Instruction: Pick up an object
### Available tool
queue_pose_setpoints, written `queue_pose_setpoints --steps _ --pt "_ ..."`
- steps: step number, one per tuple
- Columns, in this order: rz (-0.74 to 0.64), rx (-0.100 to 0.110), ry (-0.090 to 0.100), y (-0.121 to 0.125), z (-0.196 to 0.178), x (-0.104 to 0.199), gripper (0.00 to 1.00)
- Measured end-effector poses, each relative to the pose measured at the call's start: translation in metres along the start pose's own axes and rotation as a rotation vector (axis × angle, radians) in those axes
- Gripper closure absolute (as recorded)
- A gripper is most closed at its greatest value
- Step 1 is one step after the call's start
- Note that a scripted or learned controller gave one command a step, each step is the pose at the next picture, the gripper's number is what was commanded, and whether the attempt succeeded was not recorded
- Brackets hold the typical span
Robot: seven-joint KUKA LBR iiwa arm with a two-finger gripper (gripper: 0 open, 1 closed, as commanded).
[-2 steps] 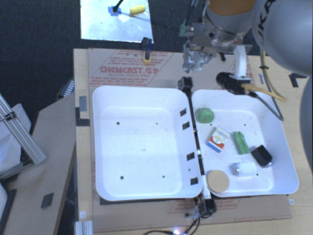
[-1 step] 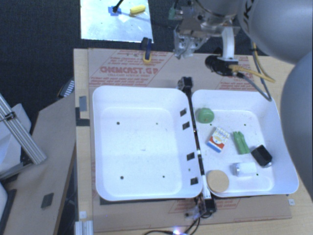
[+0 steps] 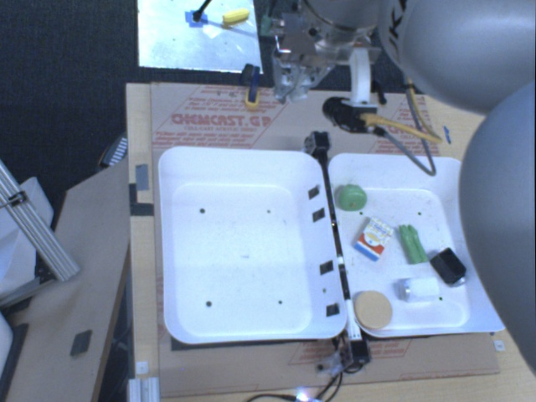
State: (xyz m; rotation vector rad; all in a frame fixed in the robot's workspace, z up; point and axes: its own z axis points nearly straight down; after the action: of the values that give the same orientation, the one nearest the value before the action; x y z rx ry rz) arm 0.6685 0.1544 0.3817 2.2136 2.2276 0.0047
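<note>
The right bin [image 3: 444, 174] holds several small objects. A green ball [image 3: 351, 197] lies near its back left corner. In front of it is a small white, blue and orange box [image 3: 373, 239], with a green ridged piece [image 3: 411, 244] beside it. A black block [image 3: 448, 266] and a white-and-silver item [image 3: 417, 288] sit toward the front right. A round tan disc [image 3: 373, 309] rests in the front left corner. My gripper [image 3: 291, 82] hangs high, behind the bins and over the cardboard, far from all of these objects.
The left bin [image 3: 243, 241] adjoins the right one along a divider with black clips [image 3: 327, 224]. Behind the bins are a black fixture with yellow cables [image 3: 368, 122] and a metal sheet [image 3: 197, 19]. The arm's grey body [image 3: 494, 141] overhangs the right side.
</note>
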Motion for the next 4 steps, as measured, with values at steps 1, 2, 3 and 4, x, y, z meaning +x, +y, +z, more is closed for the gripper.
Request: queue_pose_setpoints --steps 1,2,3,4 --pt "0.0 -0.018 0.004 -0.034 -0.166 -0.007 1.0" --pt "0.0 0.004 0.0 -0.087 -0.146 -0.011 1.0" --pt "0.001 0.004 -0.001 -0.13 -0.117 0.007 1.0" --pt "0.001 0.003 0.0 -0.149 -0.092 0.038 1.0"
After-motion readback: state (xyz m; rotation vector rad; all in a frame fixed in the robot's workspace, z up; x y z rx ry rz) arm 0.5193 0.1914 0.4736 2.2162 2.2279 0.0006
